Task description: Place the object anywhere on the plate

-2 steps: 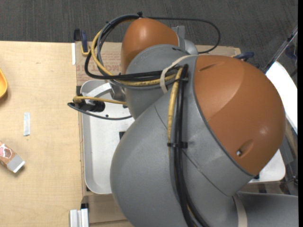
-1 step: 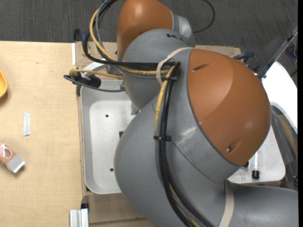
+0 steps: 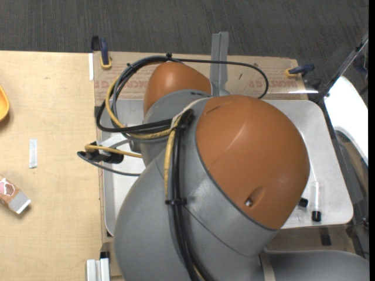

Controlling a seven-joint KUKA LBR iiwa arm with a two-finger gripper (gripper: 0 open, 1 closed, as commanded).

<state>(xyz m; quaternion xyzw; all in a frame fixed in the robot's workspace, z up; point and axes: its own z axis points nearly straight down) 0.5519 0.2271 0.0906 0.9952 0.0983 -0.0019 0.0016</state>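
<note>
Arm (image 3: 222, 186) bulked over both white bins (image 3: 334, 174), grey shell, orange caps, black cables looped. Gripper hidden beneath it; grip state could not be told. Slim clear marker, black-capped (image 3: 316, 201), lay in right bin near front corner.

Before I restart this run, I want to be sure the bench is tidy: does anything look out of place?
Yes. The arm blocks most of the bins. A pen-like stick lies loose in the right bin. On the wooden bench, outside the bins, lie a small wrapped bar and a pale strip.
</note>
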